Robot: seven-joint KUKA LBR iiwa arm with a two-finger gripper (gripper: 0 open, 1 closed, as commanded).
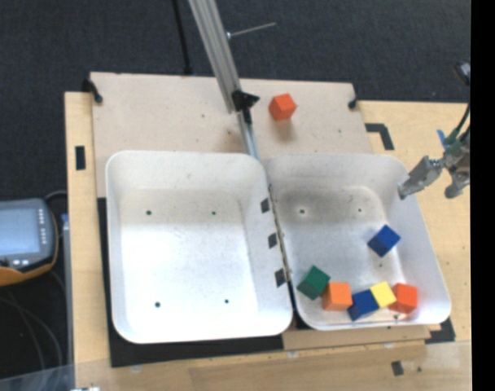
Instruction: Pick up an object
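Observation:
My gripper [428, 189] hangs at the right bin's [329, 177] far right corner, open, with nothing between its fingers. A blue cube [383, 240] lies alone in that bin, below and to the left of the gripper. Along the bin's near wall sits a cluster: a green cube [313, 282], an orange cube [338, 295], a second blue cube [363, 303], a yellow cube [383, 294] and a red-orange cube [404, 297].
Another orange cube [282, 107] rests on the bench behind the bins. A slanted aluminium rail [217, 51] runs from the top down to the gap between the bins. The left bin [117, 243] adjoins the right one. A grey device [18, 235] sits off the bench's left.

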